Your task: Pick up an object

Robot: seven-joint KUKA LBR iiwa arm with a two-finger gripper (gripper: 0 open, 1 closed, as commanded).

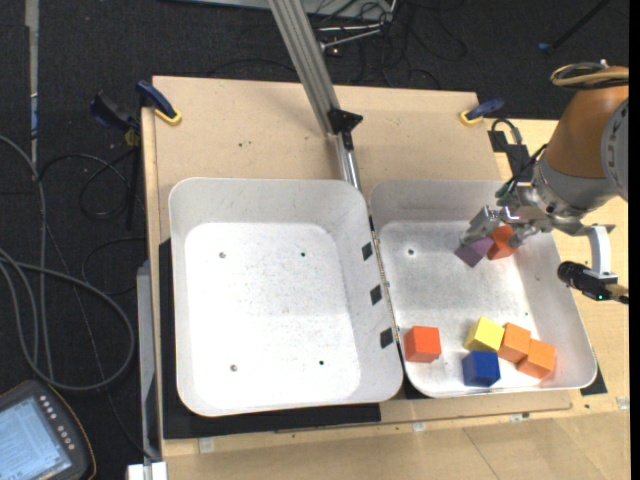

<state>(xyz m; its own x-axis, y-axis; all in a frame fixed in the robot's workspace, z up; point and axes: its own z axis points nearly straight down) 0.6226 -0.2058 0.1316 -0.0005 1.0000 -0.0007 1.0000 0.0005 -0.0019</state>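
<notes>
On the tabletop (260,133) I see the gripper (492,236) low in the right bin (440,268), seemingly clamped on a purple block (470,251) beside a red one (501,243), so I judge the grasp made and a straight lift next.

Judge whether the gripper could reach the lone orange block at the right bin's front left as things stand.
Probably yes. The orange block stands apart from the other blocks, open from above, and the gripper hangs over the same right bin near a purple block.
</notes>
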